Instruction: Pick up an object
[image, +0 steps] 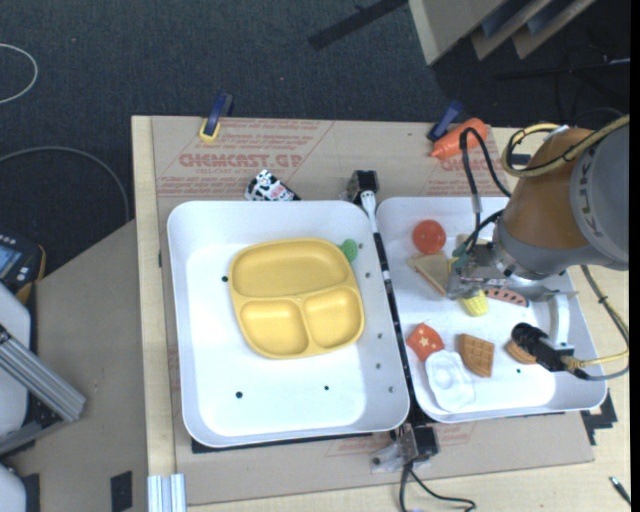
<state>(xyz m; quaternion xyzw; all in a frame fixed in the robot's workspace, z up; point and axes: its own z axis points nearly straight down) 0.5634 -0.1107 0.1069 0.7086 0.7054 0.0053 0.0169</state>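
Two shallow white bins of smooth moulded plastic with rounded corners are set side by side on a pale board bench (300, 150) printed with red lettering. In the left bin (200, 400) one yellow tray (296, 296) is seen, glossy and rounded, divided into three compartments, one long and two smaller; a small green piece (349, 249) lies just beside its upper right corner. In the right bin (580, 395) several small toy-like objects are scattered: one round orange-red ball (429, 236), one tan wedge (431, 273), one small yellow piece (475, 303), one red piece with a pale mark (424, 341), one ridged brown waffle-like square (477, 354), one white moulded piece (446, 379) and one brown rounded piece (519, 351). The gripper (470, 283) is lowered into the right bin, just above the yellow piece and beside the tan wedge; whether anything is grasped cannot be told. Two clamps are fixed at the bench's far edge, one blue and yellow (213, 119) and one orange (455, 138).
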